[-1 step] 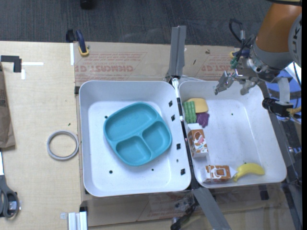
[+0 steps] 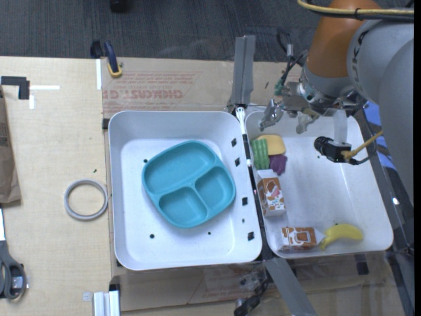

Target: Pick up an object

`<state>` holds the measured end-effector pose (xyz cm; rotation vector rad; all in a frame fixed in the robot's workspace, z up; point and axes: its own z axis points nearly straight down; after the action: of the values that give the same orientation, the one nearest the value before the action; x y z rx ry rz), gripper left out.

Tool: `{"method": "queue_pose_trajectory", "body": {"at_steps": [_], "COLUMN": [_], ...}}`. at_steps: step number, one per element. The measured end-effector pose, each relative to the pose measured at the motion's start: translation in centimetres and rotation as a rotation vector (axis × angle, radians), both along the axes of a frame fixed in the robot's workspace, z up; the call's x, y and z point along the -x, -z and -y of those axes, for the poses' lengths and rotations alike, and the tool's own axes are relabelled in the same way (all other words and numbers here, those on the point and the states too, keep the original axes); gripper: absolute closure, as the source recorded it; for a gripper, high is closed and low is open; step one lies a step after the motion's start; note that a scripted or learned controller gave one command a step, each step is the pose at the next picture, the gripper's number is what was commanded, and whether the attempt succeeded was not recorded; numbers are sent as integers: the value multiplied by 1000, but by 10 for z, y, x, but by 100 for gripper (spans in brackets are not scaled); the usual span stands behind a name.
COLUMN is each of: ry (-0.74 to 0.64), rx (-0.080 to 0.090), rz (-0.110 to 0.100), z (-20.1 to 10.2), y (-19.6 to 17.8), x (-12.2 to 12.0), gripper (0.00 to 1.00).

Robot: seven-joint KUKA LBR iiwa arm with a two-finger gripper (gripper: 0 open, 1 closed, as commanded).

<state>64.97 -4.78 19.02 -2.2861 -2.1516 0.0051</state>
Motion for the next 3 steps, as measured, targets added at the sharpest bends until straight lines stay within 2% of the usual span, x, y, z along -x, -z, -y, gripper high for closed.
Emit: {"method": "queue_pose_trajectory", "body": {"at_steps": [1,2,3], "ry": [0,-308,-304], "rx": [0,0,2], "rz": [0,4,7], "z": [0,50,52], "y": [0,98,87], "x": [0,-9,-10], "gripper": [0,0,100]}}
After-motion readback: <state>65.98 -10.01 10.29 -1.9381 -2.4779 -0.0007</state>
